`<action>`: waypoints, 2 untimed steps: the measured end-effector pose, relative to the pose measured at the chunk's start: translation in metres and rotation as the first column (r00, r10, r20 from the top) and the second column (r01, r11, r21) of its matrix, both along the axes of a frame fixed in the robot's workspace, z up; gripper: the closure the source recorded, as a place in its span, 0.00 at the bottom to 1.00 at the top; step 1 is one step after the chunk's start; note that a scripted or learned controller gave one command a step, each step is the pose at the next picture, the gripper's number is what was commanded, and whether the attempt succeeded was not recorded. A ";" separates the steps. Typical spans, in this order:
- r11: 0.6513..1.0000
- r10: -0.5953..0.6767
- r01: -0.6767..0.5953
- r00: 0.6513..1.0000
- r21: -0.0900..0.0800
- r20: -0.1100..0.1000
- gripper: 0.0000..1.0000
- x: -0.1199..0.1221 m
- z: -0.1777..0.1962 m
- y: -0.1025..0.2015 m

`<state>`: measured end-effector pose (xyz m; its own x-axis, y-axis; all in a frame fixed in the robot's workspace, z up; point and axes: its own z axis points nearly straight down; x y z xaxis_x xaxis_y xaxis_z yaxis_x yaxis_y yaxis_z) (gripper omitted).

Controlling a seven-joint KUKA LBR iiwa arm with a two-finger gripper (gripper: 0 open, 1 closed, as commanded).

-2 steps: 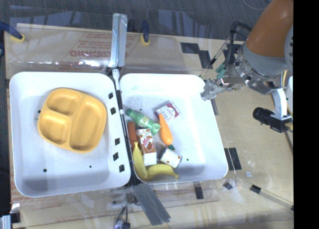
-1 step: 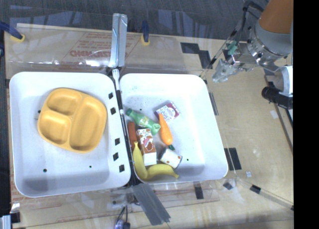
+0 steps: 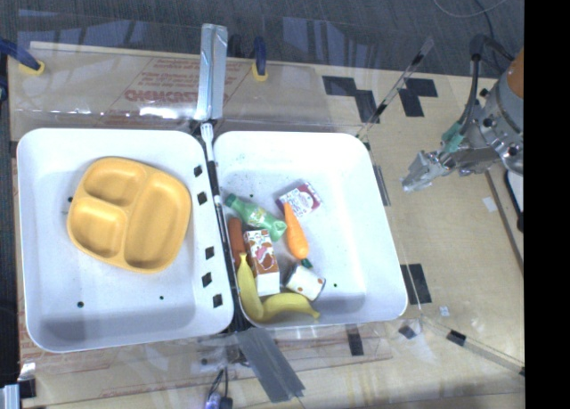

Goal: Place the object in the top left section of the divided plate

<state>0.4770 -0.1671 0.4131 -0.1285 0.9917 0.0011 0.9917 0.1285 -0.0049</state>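
Observation:
A yellow divided plate (image 3: 129,212) lies in the left bin (image 3: 44,309), its sections bare. In the right bin (image 3: 356,175) sits a cluster of toy food: a green bottle (image 3: 254,216), an orange carrot (image 3: 295,232), a red-and-white packet (image 3: 300,200), a brown sausage (image 3: 235,233), a small carton (image 3: 261,256), a yellow banana (image 3: 258,300) and a white block (image 3: 307,283). My gripper (image 3: 419,173) hangs over the bench to the right of the right bin, away from all the objects, with nothing visible in it.
A metal clamp strip (image 3: 212,73) stands at the back between the two bins. Black tape marks (image 3: 370,95) dot the bench, and a thin cable (image 3: 481,6) loops at the back right. Bare bench (image 3: 445,256) lies right of the bins.

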 end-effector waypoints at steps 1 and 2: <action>1.000 0.007 -0.007 1.000 0.001 -0.005 1.00 0.001 0.008 0.001; 1.000 0.014 -0.014 1.000 0.001 -0.010 1.00 0.002 0.017 0.002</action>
<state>0.4794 -0.1649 0.4300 -0.1424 0.9898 0.0029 0.9897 0.1424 -0.0143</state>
